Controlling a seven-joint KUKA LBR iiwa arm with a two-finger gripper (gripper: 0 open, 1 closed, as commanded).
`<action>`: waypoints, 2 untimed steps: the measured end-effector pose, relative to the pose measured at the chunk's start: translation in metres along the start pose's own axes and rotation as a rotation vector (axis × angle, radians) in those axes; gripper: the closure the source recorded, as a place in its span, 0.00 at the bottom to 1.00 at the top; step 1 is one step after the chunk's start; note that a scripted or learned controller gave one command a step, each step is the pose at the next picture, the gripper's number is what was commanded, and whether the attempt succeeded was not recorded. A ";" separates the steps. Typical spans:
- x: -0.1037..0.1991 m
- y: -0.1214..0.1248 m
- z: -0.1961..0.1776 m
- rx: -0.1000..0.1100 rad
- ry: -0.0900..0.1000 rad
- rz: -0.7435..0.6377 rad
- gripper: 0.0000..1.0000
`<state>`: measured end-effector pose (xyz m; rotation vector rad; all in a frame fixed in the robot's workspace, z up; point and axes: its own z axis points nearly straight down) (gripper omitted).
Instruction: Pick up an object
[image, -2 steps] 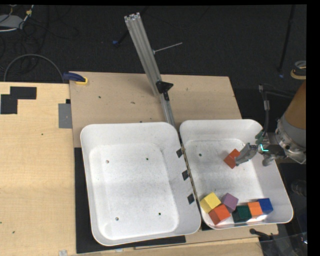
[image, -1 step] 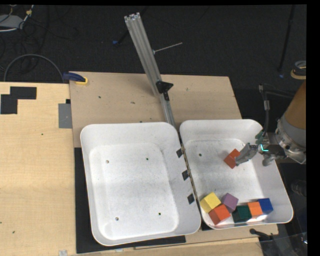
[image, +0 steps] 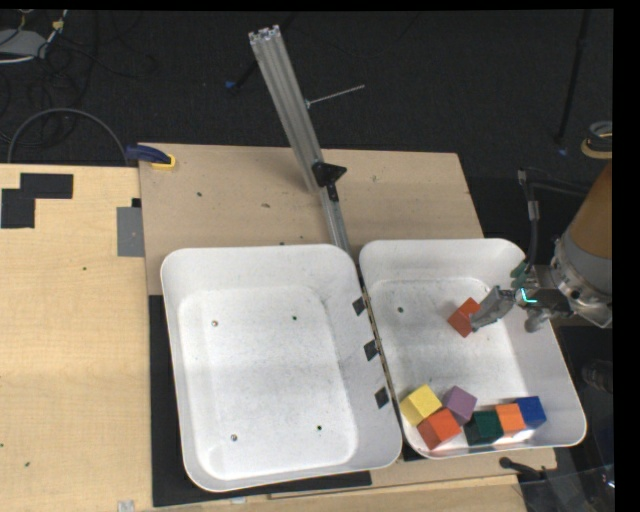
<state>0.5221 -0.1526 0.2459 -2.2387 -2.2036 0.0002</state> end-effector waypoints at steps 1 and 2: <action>0.000 0.000 0.000 0.000 0.000 0.001 0.00; 0.000 0.000 0.000 0.000 0.000 0.001 0.00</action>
